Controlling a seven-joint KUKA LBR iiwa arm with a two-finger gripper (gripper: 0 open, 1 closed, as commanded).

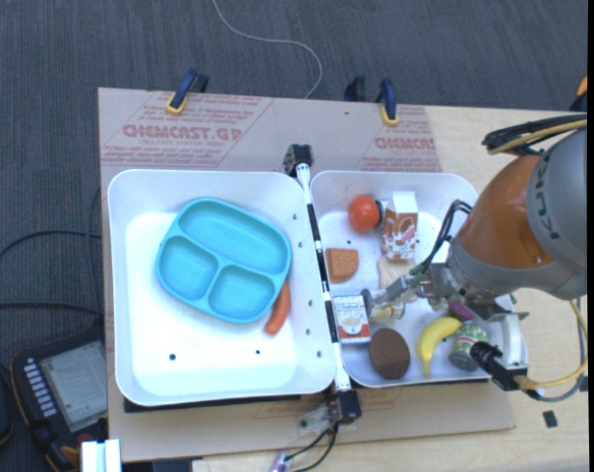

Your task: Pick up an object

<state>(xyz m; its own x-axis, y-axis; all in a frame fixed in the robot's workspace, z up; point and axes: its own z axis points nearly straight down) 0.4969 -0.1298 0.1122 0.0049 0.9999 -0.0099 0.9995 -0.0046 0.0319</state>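
Note:
The right bin (430, 179) holds an orange-red ball (365, 212), a small milk carton (400, 226), a tan waffle square (342, 263), a little red and white box (351, 318), a brown oval lump (389, 352), a banana (436, 340) and a green can (471, 345). My gripper (393, 298) is low in the middle of this bin, between the carton and the brown lump and just right of the little box. A pale object lies under its tip, partly hidden by it. The grey and orange arm (518, 234) covers the bin's right side.
In the left bin (120, 264) lies a blue divided plate (223, 261) with a carrot (278, 310) leaning at its lower right edge. A black clamp (298, 157) sits at the top of the ridge between the bins. Blue clamps (184, 88) hold the cardboard base.

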